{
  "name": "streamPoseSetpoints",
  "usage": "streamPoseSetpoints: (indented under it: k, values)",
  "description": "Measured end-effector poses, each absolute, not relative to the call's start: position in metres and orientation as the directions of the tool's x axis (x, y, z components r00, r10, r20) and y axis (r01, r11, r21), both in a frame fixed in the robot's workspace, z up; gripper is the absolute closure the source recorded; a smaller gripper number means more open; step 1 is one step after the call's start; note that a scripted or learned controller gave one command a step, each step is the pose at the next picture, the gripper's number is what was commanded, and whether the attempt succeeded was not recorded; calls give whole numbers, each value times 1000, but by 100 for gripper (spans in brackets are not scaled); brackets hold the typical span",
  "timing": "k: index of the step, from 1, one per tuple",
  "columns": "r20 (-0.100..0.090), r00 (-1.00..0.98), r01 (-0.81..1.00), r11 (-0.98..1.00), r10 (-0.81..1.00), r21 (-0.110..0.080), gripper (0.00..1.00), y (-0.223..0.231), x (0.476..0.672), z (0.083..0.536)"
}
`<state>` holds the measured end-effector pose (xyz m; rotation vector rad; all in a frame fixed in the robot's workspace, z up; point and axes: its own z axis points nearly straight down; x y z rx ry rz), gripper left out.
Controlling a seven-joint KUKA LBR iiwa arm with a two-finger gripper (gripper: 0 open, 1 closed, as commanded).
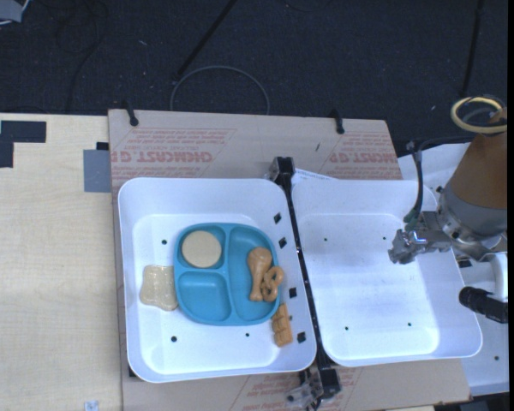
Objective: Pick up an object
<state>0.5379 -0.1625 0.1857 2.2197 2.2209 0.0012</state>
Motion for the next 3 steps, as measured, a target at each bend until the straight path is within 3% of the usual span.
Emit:
streamPoseSetpoints:
  k: [1,2,3]
  values:
    - [0,-2,1000,2,1000,2,100,-156,540,230]
    - [2,-5,1000,5,1000,-3,100,-103,543,227]
    - [2,-4,1000,4,1000,-4,100,-46,560,218]
